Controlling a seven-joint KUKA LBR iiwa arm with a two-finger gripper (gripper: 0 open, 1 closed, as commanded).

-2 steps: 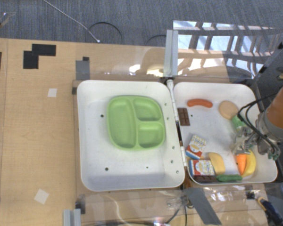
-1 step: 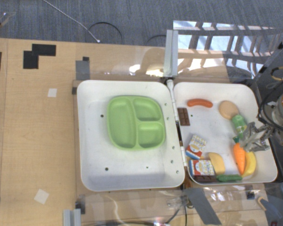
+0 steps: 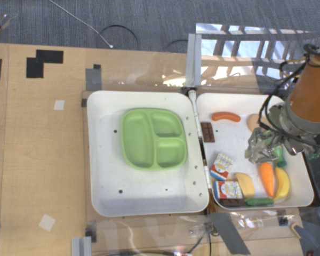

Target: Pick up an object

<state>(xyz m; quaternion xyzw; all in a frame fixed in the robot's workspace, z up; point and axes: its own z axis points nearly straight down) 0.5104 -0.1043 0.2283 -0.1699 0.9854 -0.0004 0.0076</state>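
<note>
My gripper point(image 3: 262, 149) hangs over the right bin point(image 3: 232, 135), at its right side, just above the orange carrot point(image 3: 267, 178). A yellow banana point(image 3: 281, 183) lies beside the carrot on the right. Something green point(image 3: 279, 153) peeks out from under the gripper's metal parts. An orange-red sausage point(image 3: 225, 117) lies near the bin's far edge, with a tan round piece point(image 3: 253, 122) to its right. I see nothing between the gripper's tips.
The left bin point(image 3: 104, 143) carries a green divided plate point(image 3: 152, 138). In the right bin's front sit a small carton point(image 3: 222, 166), a printed box point(image 3: 229, 189), a yellowish bun-like piece point(image 3: 246, 184) and a green pod point(image 3: 259, 201). A brown bar point(image 3: 207, 132) lies by the divider.
</note>
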